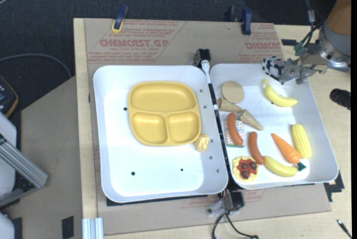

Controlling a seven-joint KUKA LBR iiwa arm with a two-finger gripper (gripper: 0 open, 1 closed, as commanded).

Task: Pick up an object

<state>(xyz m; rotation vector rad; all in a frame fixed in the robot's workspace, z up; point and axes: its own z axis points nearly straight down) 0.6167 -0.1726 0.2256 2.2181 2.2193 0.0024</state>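
The right bin (pixel 323 121) holds several toy foods: a tan round bun (pixel 232 91), two cones (pixel 228 105) (pixel 251 119), two sausages (pixel 235 129) (pixel 255 147), a carrot (pixel 286 147), a corn cob (pixel 302 140), a small pizza (pixel 246 168) and two bananas (pixel 279 96) (pixel 280 166). My gripper (pixel 290 72) hangs over the far right corner of this bin, just above the upper banana. A small black-and-white thing (pixel 271 67) sits right at its left side; whether the two touch is unclear.
The left bin (pixel 111 165) carries a yellow divided plate (pixel 164 112) and a small pale yellow piece (pixel 202 143) by its right wall. Clamps (pixel 117 20) (pixel 246 19) grip the far edge of the board. The arm (pixel 336 37) comes in from the upper right.
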